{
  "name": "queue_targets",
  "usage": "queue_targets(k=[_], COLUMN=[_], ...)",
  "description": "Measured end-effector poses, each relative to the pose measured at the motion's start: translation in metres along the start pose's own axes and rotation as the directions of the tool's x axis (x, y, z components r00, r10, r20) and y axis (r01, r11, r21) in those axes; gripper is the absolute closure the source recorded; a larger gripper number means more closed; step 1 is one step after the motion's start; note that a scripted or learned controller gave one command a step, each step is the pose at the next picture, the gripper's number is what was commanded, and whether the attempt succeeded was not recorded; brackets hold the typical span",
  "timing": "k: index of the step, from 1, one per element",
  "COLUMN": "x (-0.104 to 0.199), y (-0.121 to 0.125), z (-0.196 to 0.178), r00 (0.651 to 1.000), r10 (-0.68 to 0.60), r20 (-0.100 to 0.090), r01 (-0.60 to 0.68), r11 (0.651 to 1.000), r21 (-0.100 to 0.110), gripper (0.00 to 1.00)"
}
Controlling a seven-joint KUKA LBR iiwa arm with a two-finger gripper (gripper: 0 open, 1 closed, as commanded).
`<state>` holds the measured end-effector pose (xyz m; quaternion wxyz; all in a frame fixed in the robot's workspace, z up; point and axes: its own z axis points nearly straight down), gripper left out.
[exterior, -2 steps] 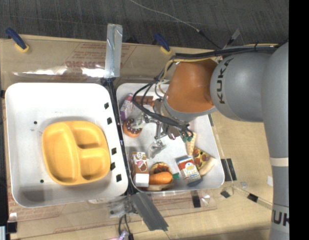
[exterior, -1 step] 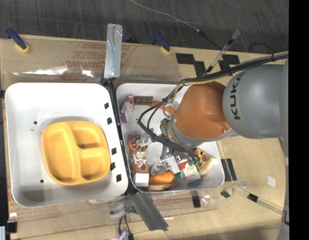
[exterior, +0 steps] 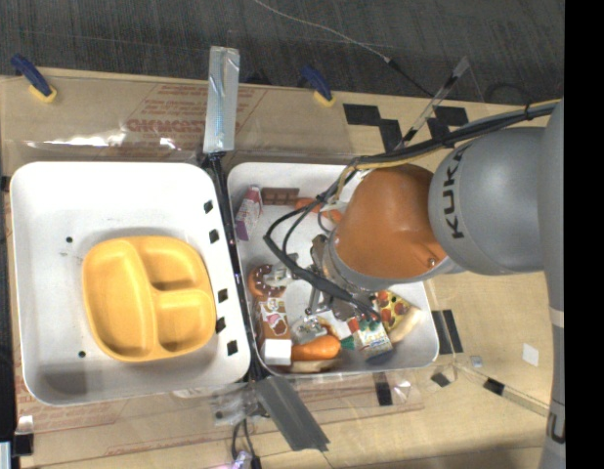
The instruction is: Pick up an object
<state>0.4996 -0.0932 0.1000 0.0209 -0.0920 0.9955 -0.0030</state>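
My gripper [exterior: 326, 313] sits low in the right bin [exterior: 245, 189], among toys beside the carrot [exterior: 317, 350]; whether it grips anything, I cannot tell.

We see two bins side by side: left bin [exterior: 28, 262] holds a divided tray [exterior: 146, 296] near its centre. Right bin [exterior: 431, 345] holds small items, most crowded along its near edge. The arm [exterior: 458, 213] reaches in from the right, over the right bin.

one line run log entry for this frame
arm: over right bin | gripper: low among toys, grasp unclear | carrot: in bin | yellow tray: left bin
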Motion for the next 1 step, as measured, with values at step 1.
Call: queue_targets(k=[1], x=[-0.0342], y=[-0.0077], z=[0.0081], r00=[0.999], r10=[-0.031], r20=[-0.035], r01=[0.031], r11=[1.000], r21=[-0.008], gripper=[0.00])
